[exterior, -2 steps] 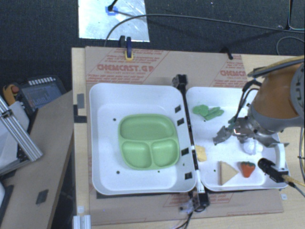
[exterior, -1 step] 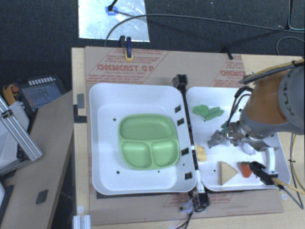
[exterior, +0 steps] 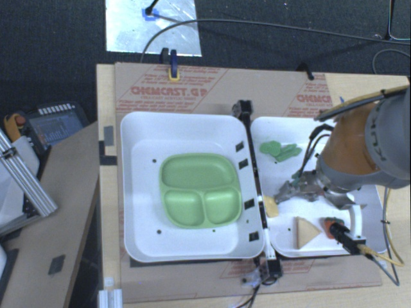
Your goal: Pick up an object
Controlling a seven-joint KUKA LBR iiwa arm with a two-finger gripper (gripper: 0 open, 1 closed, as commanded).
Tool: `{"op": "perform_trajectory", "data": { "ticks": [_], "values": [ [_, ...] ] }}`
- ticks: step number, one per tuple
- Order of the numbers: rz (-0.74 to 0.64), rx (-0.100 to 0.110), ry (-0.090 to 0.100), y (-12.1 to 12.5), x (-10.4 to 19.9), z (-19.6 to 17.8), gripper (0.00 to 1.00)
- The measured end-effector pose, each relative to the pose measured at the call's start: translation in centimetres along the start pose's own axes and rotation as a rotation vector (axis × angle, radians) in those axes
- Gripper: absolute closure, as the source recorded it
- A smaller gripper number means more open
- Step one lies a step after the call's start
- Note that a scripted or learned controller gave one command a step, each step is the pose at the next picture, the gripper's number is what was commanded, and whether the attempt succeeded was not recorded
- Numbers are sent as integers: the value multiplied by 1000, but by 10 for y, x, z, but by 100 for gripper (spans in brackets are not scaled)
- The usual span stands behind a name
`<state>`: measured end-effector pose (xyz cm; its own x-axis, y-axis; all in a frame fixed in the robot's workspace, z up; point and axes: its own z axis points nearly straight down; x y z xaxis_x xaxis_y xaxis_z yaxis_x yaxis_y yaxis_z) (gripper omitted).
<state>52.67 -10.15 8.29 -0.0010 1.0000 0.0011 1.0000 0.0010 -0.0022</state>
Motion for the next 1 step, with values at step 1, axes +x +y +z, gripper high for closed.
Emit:
{"op": "perform_trajectory", "data": {
  "ticks": [1],
  "values": [
    [-1, -5, -1, 1, 0, -12, 100]
  ]
}}
